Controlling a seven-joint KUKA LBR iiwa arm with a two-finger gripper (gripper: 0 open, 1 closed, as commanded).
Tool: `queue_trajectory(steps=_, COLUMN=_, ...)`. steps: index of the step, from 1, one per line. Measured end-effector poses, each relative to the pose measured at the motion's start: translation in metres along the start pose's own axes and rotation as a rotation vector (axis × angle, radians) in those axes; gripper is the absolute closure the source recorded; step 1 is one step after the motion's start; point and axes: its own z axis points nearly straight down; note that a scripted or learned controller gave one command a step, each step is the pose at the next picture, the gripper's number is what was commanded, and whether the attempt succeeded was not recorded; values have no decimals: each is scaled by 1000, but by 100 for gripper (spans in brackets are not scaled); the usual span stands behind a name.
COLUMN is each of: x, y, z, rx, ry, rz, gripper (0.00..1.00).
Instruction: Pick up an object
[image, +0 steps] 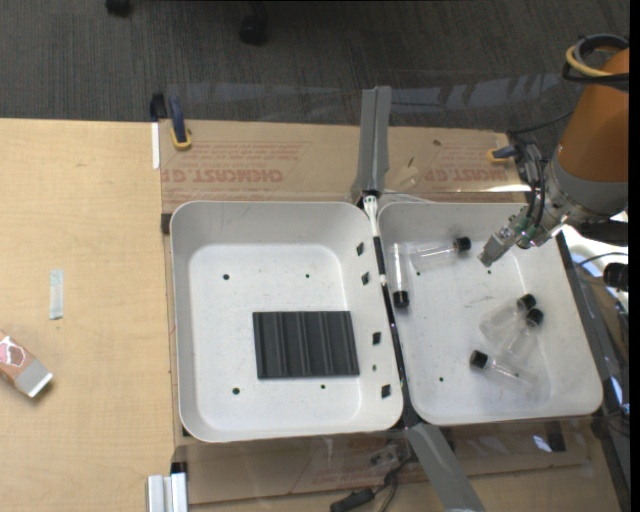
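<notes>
Several clear plastic vials with black caps lie in the right bin (575, 400). One vial (437, 252) lies near the bin's back, another (396, 275) lies along its left wall, and two more (510, 328) (497, 365) sit toward the front right. My gripper (497, 247) hangs over the back right part of this bin, just right of the back vial, on the grey arm with the orange band (600, 120). Nothing shows between its fingers.
The left bin (200, 400) holds a dark ribbed rectangular block (305, 344). A grey metal divider post (373, 140) rises between the bins at the back. Cardboard lies under both bins. On the wooden bench at far left lie a small tube (22, 367) and a grey strip (56, 295).
</notes>
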Motion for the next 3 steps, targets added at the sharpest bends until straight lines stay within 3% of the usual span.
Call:
queue_trajectory(steps=1, x=48, y=-7, z=-37, rx=0, ry=1, rz=-85, gripper=100)
queue_trajectory(steps=2, x=74, y=-44, z=-31, rx=2, ry=2, rz=-66, gripper=100)
queue_trajectory(steps=3, x=104, y=-48, z=-30, rx=2, ry=2, rz=-47, gripper=100)
